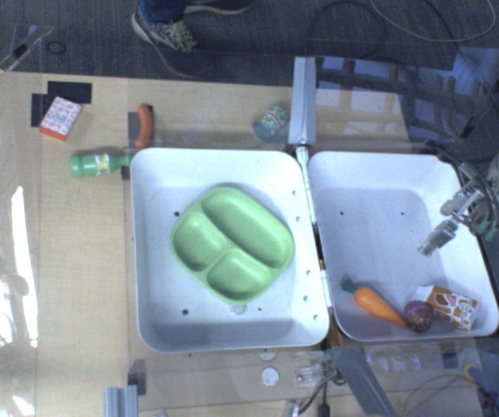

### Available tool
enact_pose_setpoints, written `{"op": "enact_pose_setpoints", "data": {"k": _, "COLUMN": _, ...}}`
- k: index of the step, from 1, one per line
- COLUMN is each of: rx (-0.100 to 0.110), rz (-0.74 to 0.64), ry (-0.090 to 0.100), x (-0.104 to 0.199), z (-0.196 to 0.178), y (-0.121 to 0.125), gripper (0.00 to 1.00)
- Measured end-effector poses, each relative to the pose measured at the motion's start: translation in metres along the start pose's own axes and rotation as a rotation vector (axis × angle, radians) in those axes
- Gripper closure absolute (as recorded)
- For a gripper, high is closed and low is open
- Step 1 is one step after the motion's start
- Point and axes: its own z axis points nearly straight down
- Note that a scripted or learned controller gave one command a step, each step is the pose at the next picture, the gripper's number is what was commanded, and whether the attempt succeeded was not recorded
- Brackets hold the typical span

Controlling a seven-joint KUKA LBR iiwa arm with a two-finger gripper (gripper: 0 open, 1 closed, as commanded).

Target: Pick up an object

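The right bin [380, 207] holds three items along its front edge: an orange carrot [375, 302], a dark purple round fruit [419, 316] and a small orange-and-white carton [452, 307]. My gripper [441, 227] hangs over the bin's right side, above and behind these items, apart from all of them. It is open, with nothing between its silver fingers [431, 241].
A green divided plate [232, 241] lies in the left bin [154, 320]. On the bench behind the bins are a green bottle [97, 163], an orange tool [145, 127], a small box [61, 117] and a can [272, 122]. A person's feet [176, 16] stand beyond.
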Motion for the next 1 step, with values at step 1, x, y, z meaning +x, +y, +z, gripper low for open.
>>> {"op": "enact_pose_setpoints", "data": {"k": 1, "rx": 0.0, "rz": 0.12, "ry": 0.005, "x": 0.065, "z": 0.1207, "y": 0.0097, "gripper": 0.0}}
